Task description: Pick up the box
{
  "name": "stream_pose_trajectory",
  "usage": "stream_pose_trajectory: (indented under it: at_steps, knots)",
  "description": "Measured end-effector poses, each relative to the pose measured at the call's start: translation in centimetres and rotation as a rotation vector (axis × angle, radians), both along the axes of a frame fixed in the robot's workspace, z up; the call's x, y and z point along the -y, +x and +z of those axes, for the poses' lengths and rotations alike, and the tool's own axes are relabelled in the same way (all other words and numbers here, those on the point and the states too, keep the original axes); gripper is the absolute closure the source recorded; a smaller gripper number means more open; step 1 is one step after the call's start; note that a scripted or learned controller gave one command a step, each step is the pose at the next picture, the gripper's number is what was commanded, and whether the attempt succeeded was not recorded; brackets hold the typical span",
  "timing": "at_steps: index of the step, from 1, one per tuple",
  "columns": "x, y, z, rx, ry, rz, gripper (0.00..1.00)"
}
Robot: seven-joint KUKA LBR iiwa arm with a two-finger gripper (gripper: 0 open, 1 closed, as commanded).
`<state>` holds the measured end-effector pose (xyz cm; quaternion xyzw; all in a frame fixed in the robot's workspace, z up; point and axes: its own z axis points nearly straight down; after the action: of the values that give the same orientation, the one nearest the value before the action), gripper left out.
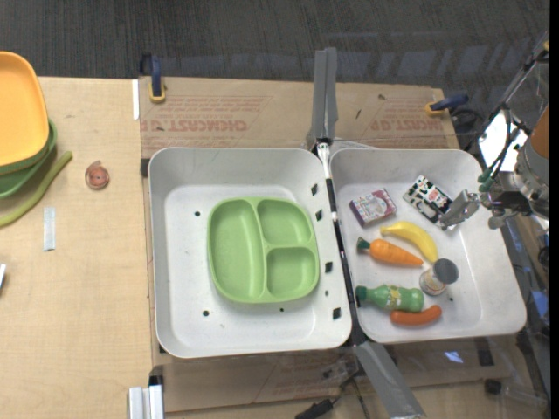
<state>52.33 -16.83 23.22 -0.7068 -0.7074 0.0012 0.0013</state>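
Note:
A small pink and purple box (373, 206) lies flat in the upper left part of the right bin (489, 317). A black-and-white patterned box (427, 195) lies to its right, near the bin's back. My gripper (458, 211) reaches in from the right edge and hangs just right of the patterned box, over the bin's right side. Nothing shows in its grasp.
The right bin also holds a banana (412, 236), a carrot (393, 251), a small can (438, 276), a green bottle (391, 298) and an orange-red pepper (416, 317). The left bin (175, 260) holds a green divided plate (263, 250). Orange and green plates (17, 133) sit far left.

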Motion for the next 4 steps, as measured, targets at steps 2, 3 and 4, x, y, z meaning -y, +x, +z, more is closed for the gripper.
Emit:
stream_pose_trajectory:
  at_steps: [2, 3, 4]
  knots:
    - [-5.6, 10.3, -12.9, 0.004, -0.001, 0.229, 0.0]
    - [-6.9, 12.7, -13.4, 0.014, -0.005, 0.348, 0.0]
    - [-6.8, 8.5, -13.4, 0.016, -0.004, 0.599, 0.0]
